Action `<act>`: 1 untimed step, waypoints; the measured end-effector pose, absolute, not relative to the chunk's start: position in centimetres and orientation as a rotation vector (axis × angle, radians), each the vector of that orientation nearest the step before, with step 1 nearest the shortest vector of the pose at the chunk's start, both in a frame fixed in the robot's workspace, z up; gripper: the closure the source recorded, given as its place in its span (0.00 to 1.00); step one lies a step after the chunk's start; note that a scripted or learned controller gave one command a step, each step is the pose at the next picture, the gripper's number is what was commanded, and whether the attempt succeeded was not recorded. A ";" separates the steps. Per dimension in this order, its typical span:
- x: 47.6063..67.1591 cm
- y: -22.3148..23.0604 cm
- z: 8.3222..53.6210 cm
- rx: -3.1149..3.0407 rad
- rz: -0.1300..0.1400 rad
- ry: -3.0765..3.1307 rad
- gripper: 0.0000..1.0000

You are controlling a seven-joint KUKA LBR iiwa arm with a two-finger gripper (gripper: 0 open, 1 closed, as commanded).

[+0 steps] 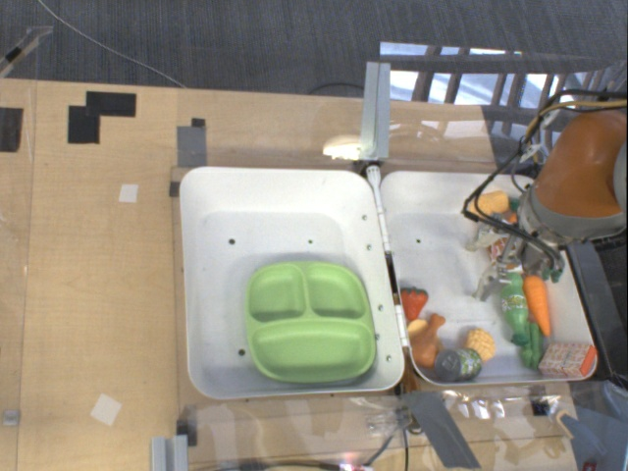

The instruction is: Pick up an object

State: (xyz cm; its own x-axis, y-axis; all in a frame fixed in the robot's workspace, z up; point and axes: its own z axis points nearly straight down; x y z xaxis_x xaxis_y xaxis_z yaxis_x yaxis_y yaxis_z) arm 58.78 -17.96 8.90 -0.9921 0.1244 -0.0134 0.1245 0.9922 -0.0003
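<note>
Camera view, hand (512, 263) over right bin (432, 214), grip state unclear, orange carrot (537, 303) with green top beside it

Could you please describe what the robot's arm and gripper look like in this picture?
The arm is grey with a broad, rounded orange band above the wrist. Black cables loop around it on the side towards the bins. The gripper below is small and metallic, with slim silver-grey fingers and some dark and reddish fittings near their base.
</note>
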 end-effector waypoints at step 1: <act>59.3 -17.9 10.4 0.187 -0.006 3.105 1.00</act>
State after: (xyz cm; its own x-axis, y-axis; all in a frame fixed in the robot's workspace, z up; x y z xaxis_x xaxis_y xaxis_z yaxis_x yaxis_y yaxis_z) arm 59.29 -17.93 10.44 -0.9923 0.1197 -0.0313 0.1198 0.9928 -0.0022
